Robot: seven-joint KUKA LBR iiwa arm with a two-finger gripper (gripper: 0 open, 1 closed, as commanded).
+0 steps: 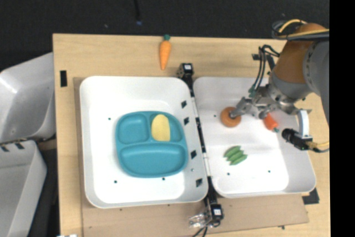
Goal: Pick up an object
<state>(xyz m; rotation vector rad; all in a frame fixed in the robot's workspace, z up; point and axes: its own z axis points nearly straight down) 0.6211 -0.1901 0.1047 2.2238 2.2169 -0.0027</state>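
In the right bin lie a round orange-brown object, a green pea pod and a small orange-red piece. My gripper reaches in from the right, low over the bin, its tip touching or just beside the right edge of the round object. The arm's wrist hides part of the bin behind it. The pea pod lies apart, below and slightly left of the gripper. The orange-red piece sits right under the wrist.
The left bin holds a blue divided plate with a yellow object in its upper right compartment. A toy carrot lies on the wooden bench behind the bins. Black clips line the seam between the bins.
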